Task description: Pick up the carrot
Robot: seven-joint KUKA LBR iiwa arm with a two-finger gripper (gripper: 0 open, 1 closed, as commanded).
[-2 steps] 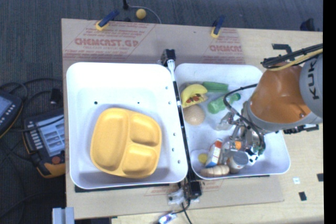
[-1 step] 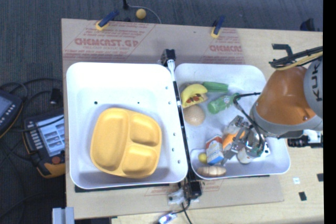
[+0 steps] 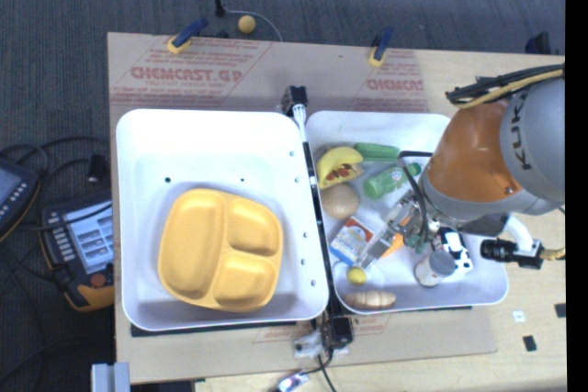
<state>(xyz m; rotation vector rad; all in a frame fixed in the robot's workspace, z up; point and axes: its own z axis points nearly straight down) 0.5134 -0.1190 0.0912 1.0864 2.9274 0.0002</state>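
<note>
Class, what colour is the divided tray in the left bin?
Yellow: the divided tray, seen in the camera view.

Two white bins sit on a tan board with red lettering. The left bin carries a yellow tray; along the right bin's top edge, a yellow banana (brown-spotted) and a green pepper. Blue-and-yellow clamps grip the board's top edge.
</note>
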